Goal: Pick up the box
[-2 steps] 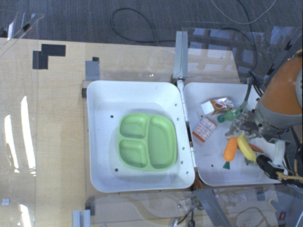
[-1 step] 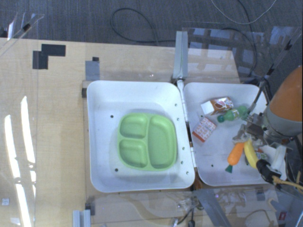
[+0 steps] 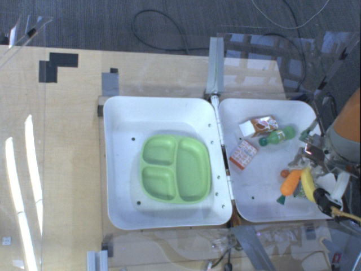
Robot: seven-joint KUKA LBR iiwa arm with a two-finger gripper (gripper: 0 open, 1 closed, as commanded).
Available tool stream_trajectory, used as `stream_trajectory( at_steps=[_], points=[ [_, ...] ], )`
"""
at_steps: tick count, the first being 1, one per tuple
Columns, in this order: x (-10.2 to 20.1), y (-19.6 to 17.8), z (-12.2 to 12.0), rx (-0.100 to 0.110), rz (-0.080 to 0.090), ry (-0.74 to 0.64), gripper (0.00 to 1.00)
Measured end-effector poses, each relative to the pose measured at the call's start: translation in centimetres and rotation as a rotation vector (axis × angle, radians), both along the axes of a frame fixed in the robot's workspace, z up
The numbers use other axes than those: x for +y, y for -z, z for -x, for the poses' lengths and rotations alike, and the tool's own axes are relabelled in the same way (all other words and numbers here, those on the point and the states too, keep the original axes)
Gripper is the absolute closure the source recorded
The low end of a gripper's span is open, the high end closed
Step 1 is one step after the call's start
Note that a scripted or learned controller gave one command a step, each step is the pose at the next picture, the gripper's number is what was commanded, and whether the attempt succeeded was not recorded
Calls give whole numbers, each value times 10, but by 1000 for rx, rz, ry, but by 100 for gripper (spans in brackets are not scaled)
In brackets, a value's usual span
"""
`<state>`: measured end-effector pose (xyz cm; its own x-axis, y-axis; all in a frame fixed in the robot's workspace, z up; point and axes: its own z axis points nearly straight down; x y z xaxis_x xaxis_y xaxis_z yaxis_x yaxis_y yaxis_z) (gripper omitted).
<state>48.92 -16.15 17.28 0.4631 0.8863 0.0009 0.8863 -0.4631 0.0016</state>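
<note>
A small red and white box [image 3: 243, 154] lies flat in the right bin [image 3: 265, 208], near its left wall. My gripper [image 3: 315, 153] hangs at the right edge of that bin, over the banana [image 3: 307, 185] and carrot [image 3: 290, 182]. It stands well to the right of the box and apart from it. The arm's orange band [image 3: 347, 123] shows above the gripper at the frame's right side.
A brown and white packet [image 3: 259, 126] and a green bottle [image 3: 277, 136] lie just behind the box. The left bin [image 3: 118, 151] holds a green divided plate [image 3: 175, 168]. Cables trail on the floor at the back.
</note>
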Motion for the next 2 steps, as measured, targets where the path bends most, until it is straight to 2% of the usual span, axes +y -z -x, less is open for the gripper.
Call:
stream_trajectory(
  at_steps=[2],
  points=[
    [6, -6, -1, -1, 2, -251, 100]
  ],
)
